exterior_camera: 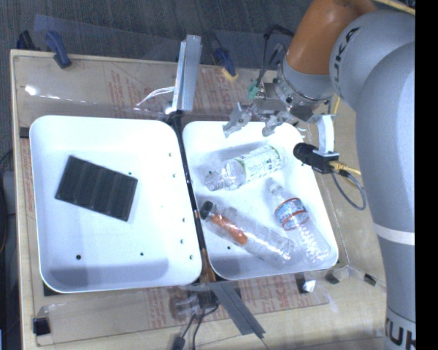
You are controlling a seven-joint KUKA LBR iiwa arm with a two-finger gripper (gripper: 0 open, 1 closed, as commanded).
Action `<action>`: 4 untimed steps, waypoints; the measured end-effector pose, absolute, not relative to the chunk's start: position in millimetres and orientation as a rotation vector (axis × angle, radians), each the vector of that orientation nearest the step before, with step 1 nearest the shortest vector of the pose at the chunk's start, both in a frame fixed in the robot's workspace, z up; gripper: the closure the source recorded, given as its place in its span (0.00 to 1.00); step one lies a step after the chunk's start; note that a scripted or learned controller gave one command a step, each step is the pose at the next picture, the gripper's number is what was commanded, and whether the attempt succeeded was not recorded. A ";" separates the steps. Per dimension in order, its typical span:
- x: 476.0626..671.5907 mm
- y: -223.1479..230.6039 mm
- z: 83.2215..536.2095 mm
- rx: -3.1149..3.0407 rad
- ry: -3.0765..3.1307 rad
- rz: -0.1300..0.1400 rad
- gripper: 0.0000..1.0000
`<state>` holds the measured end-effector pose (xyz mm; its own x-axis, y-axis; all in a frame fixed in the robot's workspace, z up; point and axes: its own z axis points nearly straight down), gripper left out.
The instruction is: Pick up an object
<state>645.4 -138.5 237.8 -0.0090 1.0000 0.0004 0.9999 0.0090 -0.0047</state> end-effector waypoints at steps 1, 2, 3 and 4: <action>656.9 -210.3 282.7 -2.332 -2.104 0.002 0.00; 625.4 -201.9 158.5 -2.346 -2.086 0.004 0.00; 637.5 -161.7 129.8 -2.275 -2.215 -0.031 0.00; 619.8 -105.2 104.1 -2.220 -2.262 -0.014 0.00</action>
